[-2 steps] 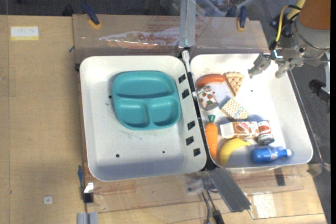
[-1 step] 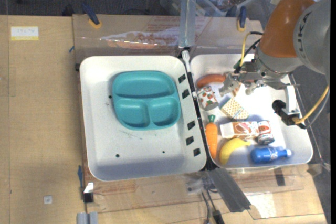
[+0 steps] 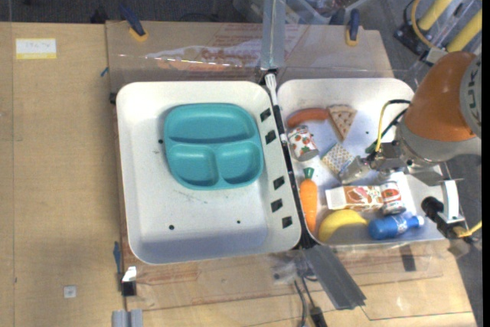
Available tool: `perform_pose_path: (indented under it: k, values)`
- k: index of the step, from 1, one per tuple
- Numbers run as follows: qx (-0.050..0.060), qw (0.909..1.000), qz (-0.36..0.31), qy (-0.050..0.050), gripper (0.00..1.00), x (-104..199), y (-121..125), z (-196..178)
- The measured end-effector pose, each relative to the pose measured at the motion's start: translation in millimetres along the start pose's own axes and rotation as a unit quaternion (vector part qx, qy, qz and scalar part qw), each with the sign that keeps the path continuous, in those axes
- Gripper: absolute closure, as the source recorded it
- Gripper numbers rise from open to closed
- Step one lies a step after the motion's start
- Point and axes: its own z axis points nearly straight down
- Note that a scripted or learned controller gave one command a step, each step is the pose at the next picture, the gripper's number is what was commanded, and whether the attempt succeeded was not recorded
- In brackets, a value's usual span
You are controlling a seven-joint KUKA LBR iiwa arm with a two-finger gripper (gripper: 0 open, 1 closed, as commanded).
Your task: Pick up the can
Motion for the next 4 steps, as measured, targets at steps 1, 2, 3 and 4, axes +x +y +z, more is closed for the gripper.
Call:
perform_pose_path:
  k: [1,2,3,4]
  values:
    - [-0.002,0.9979,-0.065,-0.001,0.0,-72,101,-50]
    - [0.0,0.9992,-0.04,0.0,0.0,28,123,0]
    - [-0.007,0.9973,-0.073,-0.002,0.0,41,44,9]
    - [-0.009,0.9975,-0.07,-0.002,1.0,38,44,-1]
